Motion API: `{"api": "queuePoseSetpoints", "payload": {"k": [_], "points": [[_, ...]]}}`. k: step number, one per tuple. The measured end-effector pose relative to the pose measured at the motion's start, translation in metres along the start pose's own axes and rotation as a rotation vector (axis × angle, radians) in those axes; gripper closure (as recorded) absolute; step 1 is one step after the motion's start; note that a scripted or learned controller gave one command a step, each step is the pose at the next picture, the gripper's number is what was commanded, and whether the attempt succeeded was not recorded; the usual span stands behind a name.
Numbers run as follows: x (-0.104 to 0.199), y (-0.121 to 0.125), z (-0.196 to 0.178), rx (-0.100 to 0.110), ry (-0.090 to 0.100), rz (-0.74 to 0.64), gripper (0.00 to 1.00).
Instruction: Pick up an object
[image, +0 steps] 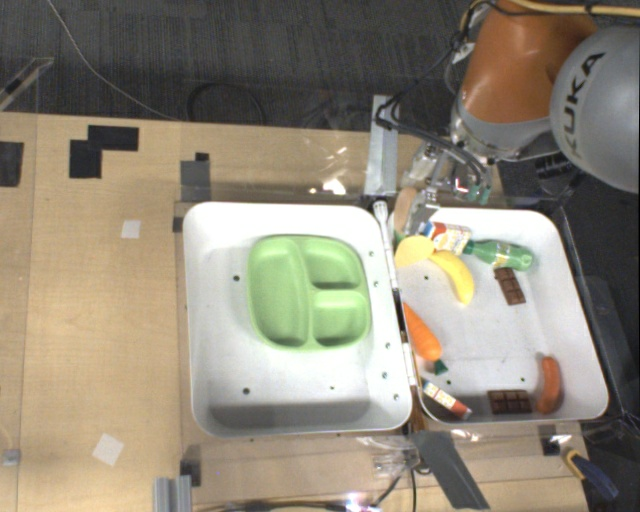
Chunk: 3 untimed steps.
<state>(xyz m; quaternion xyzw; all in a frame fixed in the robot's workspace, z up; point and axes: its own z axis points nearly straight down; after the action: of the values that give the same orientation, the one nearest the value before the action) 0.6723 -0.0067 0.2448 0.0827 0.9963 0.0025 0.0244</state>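
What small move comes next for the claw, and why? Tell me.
Probably lower the claw a little toward the banana. It sits at the right bin's top-left corner, above a clutter of banana, green bottle and carrot, with nothing seen between its fingers; the banana lies nearest.

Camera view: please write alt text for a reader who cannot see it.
The arm's hand hovers over the right bin's far left corner, near a banana, green bottle, carrot, sausage and chocolate bars. The left bin holds a green divided tray.
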Motion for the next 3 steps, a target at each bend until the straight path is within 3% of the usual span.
{"api": "queuePoseSetpoints", "payload": {"k": [3], "points": [[-0.008,0.005,-0.040,-0.005,-0.033,-0.012,1.00]]}}
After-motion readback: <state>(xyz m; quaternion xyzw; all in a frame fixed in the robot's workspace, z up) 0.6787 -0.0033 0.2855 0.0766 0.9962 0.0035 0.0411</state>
